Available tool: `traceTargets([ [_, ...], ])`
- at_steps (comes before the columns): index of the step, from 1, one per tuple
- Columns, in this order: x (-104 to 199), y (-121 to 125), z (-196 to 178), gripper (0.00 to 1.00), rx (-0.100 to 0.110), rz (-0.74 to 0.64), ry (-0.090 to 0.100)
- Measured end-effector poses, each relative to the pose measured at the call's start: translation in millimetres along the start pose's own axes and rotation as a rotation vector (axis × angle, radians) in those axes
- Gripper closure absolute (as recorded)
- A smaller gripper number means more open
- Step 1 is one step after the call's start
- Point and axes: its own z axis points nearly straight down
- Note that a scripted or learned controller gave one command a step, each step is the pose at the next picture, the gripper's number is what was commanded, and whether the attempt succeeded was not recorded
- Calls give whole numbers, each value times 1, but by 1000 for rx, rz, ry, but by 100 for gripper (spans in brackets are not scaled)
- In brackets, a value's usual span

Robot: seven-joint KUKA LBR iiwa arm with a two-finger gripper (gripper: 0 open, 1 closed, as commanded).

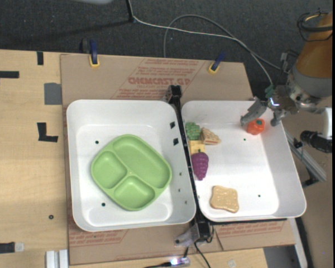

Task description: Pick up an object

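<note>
Green divided plate [131,172] in the left white bin [78,119], toy foods in the right white bin [290,197], gripper [263,116] at the far right.

Brown cardboard [156,80] under both bins carries red print at its far edge that looks like "CHEMCAST GP" (the smaller lines beneath it are too small to read), and two yellow-tipped clamps [93,56] pin that edge down. Along the right bin's left side lie a green leafy piece [192,130], a sandwich wedge [210,137], a yellow block [196,147] and purple grapes [200,165]; a slice of toast [224,199] sits nearer the front. At the bin's far right corner an orange-red tomato [256,126] rests on the floor, with the gripper's two fingers spread just above and to either side of it, not pinching it.
</note>
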Motion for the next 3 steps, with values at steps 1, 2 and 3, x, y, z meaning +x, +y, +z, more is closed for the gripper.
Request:
traceTargets([
  [1,-8,-3,60,0,3,1,0],
  [2,-6,-9,105,0,2,0,0],
  [3,-5,-7,93,100,-1,-2,1],
])
